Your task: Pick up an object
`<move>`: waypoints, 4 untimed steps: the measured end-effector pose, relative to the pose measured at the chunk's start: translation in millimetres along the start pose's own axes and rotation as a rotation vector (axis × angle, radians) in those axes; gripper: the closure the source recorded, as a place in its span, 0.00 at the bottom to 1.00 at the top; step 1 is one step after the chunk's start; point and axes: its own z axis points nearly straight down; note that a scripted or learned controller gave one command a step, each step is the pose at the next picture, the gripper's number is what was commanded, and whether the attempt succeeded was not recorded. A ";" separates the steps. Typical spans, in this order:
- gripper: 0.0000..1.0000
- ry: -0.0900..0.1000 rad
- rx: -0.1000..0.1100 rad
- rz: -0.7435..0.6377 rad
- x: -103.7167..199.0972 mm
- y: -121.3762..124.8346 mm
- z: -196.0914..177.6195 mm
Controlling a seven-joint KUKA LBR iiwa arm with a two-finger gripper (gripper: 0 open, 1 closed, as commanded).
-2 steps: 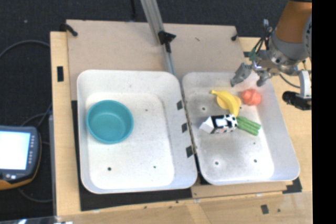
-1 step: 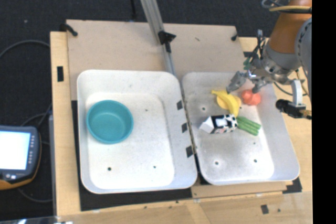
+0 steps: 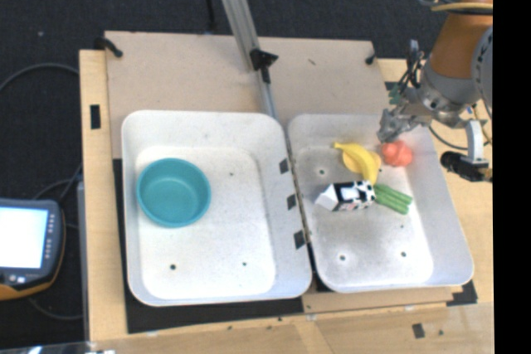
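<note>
1. Gripper: positioned over the back right of the right bin. Finger state: cannot tell.
2. Red ball: lies just below the gripper, apart from it, beside the banana. Judged light, smooth and prone to roll; grasp across its widest part.
3. Banana: touches the black-and-white carton. Probably a light plastic toy; grasp mid-body.
4. Green piece: lies against the carton's right end.
5. Left bin: holds a teal bowl, well apart.
</note>
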 end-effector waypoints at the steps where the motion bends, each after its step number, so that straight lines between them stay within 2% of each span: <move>1: 1.00 0.007 -0.001 0.001 -1.9 -0.1 -44.2; 2: 1.00 0.006 0.002 0.000 -1.9 0.7 -39.4; 4: 1.00 0.010 0.003 -0.004 105.1 -32.2 -66.9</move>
